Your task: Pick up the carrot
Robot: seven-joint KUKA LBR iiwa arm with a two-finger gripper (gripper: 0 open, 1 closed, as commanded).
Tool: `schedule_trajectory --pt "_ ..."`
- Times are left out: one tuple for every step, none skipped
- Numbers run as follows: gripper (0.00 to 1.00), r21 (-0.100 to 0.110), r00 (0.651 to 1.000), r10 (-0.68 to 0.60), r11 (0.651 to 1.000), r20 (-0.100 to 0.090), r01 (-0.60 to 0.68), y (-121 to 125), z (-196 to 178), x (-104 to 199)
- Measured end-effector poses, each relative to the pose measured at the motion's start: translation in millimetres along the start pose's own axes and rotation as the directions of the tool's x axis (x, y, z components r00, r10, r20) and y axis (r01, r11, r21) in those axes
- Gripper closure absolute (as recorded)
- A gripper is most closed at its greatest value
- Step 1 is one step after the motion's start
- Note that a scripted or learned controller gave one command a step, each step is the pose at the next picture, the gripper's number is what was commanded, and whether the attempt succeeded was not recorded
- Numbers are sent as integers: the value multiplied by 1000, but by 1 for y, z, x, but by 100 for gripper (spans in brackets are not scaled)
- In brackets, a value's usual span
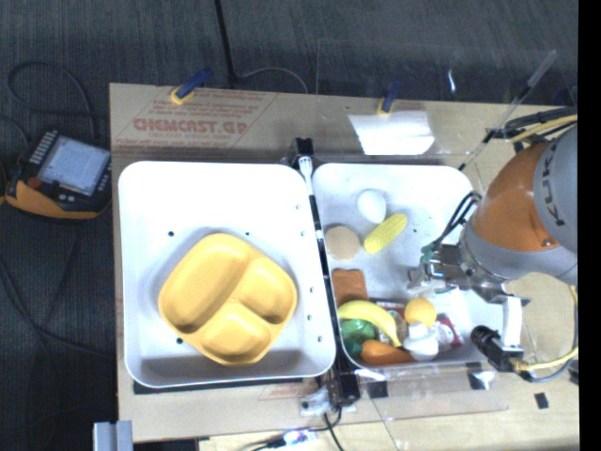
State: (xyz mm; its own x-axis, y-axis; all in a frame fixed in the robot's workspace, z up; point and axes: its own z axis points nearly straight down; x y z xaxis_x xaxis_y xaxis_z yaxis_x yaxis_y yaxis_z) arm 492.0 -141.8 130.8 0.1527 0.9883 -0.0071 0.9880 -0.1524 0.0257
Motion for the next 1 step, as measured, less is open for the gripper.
schedule_trajectory --pt "0 1 1000 0 1000 0 0 0 0 0"
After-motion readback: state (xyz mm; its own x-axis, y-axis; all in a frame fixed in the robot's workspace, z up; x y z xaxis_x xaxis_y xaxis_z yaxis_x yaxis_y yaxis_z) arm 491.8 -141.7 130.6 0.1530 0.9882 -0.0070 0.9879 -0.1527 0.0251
